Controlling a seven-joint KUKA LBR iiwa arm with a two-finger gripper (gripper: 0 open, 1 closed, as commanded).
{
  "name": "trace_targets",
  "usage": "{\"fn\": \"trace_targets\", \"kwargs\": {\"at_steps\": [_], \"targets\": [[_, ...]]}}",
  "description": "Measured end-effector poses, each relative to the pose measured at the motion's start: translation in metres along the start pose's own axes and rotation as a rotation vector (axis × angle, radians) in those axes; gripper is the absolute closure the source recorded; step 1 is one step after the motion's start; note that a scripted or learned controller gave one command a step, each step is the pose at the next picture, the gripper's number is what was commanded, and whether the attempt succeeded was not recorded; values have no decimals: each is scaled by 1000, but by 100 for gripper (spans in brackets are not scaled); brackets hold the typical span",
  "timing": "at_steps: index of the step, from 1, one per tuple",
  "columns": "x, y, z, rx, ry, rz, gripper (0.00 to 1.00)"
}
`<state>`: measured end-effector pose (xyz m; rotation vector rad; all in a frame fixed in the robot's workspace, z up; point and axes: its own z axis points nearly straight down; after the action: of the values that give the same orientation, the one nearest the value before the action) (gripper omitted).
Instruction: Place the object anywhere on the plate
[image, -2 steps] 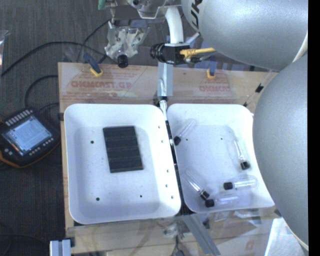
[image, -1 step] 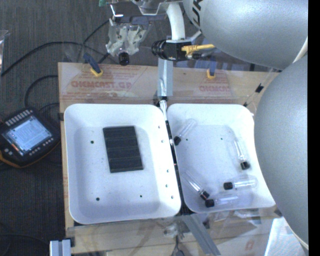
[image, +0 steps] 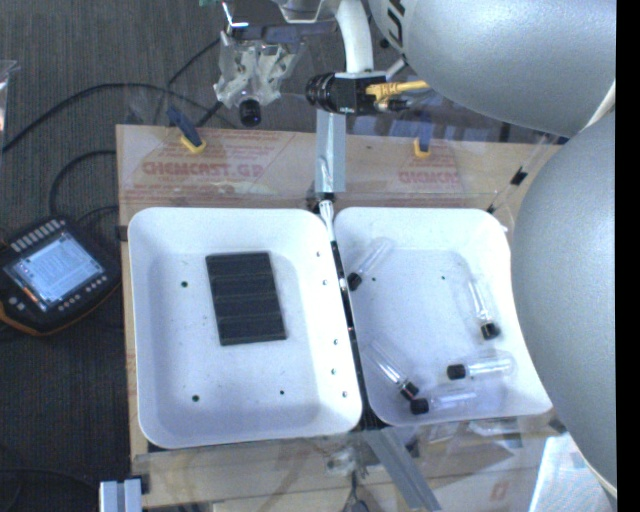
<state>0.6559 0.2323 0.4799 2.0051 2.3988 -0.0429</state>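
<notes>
Looking down, I see clear tubes (image: 482, 308) scattered in the right bin (image: 500, 240), well apart from the dark plate (image: 245, 297), and slick glass could slip; tool state I cannot tell.

Faint red lettering runs across the far strip of the bench board (image: 300, 165), once on the left and once on the right beyond the bins. It is too washed out to read. The pendant screen (image: 55, 265) at left shows illegible content.
</notes>
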Motion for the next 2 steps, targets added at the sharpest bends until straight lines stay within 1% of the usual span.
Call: {"fn": "trace_targets", "kwargs": {"at_steps": [2], "targets": [[-1, 1, -15, 3, -9, 3, 100]]}}
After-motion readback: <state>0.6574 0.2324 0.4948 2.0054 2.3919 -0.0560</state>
